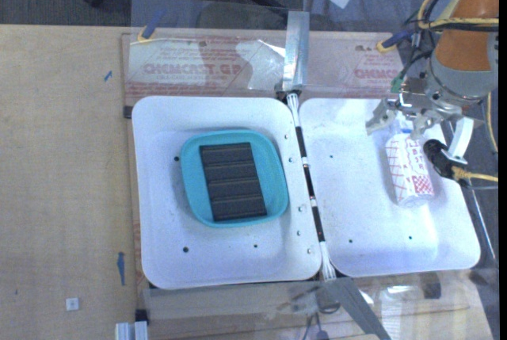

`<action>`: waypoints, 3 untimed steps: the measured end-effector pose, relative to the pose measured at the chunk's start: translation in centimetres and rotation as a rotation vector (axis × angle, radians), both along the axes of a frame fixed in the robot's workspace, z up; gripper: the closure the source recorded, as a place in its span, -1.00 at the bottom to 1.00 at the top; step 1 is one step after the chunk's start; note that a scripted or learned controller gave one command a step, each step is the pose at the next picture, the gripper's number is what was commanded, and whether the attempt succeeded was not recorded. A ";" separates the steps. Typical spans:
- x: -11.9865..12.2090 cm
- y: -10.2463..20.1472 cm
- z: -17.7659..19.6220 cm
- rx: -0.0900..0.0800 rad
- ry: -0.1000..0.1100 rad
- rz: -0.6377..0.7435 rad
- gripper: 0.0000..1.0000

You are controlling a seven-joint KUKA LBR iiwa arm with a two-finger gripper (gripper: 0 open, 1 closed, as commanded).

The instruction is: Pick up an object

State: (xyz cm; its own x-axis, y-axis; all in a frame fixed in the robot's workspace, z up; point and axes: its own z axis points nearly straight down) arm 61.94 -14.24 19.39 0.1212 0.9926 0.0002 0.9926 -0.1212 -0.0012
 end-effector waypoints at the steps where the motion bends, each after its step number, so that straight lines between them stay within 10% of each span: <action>1: -3.2 -4.8 -7.9 -0.002 -0.004 -0.011 -1.00; 3: -6.8 0.6 -9.8 -0.012 -0.027 0.217 -1.00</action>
State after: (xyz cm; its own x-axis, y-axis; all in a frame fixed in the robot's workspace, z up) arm 55.12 -13.63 9.60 -0.0954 0.9954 -0.0111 0.9951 0.0956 0.0257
